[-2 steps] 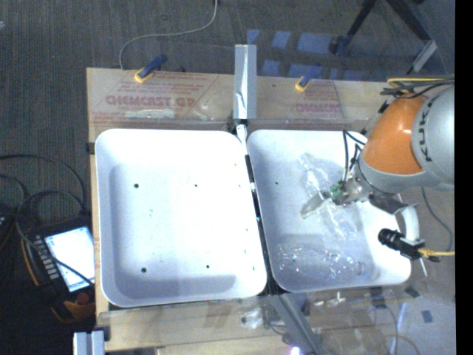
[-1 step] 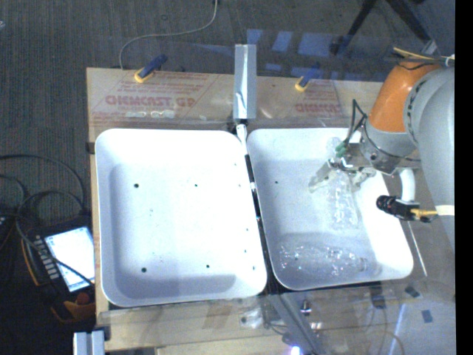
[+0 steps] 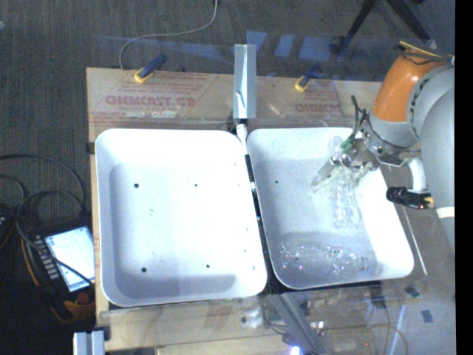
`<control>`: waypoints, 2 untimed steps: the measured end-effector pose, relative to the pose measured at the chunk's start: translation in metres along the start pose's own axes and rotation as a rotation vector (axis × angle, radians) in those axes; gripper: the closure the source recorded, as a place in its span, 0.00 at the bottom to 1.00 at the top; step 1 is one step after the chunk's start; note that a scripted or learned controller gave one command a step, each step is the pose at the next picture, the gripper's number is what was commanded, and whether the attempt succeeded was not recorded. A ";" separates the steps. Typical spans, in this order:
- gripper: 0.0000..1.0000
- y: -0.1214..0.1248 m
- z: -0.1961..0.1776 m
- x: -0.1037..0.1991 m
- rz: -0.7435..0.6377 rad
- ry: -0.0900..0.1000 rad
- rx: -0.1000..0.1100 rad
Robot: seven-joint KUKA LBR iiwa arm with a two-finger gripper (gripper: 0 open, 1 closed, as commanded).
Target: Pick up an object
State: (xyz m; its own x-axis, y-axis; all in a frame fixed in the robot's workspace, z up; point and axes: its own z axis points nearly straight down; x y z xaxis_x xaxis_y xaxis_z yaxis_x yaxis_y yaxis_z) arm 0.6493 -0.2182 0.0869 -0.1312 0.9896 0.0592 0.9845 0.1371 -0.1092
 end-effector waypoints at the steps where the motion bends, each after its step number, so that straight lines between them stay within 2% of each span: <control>1: 0.00 -0.007 0.000 0.002 -0.009 -0.012 -0.029; 2: 0.00 -0.070 0.004 0.018 0.047 -0.052 -0.121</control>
State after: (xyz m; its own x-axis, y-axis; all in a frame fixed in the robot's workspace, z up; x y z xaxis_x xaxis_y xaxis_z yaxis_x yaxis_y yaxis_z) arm 0.5776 -0.2099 0.0921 -0.0876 0.9961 0.0047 0.9961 0.0875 0.0101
